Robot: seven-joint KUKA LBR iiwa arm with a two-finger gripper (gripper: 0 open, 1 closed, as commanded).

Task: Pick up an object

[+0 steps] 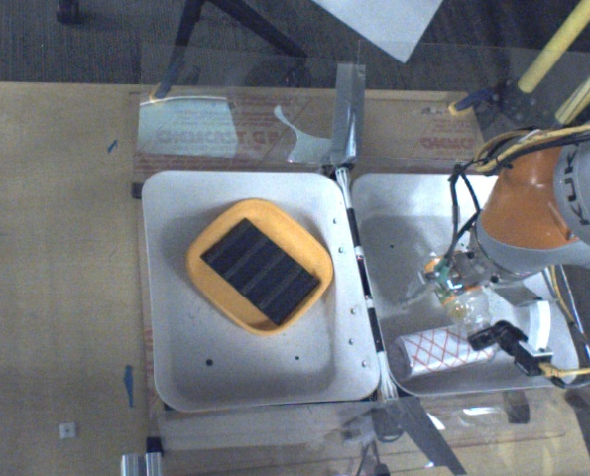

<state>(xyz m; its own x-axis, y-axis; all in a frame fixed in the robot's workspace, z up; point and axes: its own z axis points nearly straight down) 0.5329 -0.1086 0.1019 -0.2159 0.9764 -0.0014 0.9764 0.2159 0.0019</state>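
A yellow-orange pad with a black ribbed top (260,266) lies slantwise in the middle of the left bin (176,365). In the right bin (394,216), a white roll with a red lattice pattern (438,350) lies along the front wall. My gripper (451,282) hangs low over the right bin's middle, just above and behind that roll. A small, pale, see-through thing (466,309) sits right under the gripper; I cannot make out whether the gripper touches it.
The grey and orange arm (532,211) covers the right bin's far right side. A metal divider (359,266) runs between the two bins. A clear panel (235,127) stands behind the left bin.
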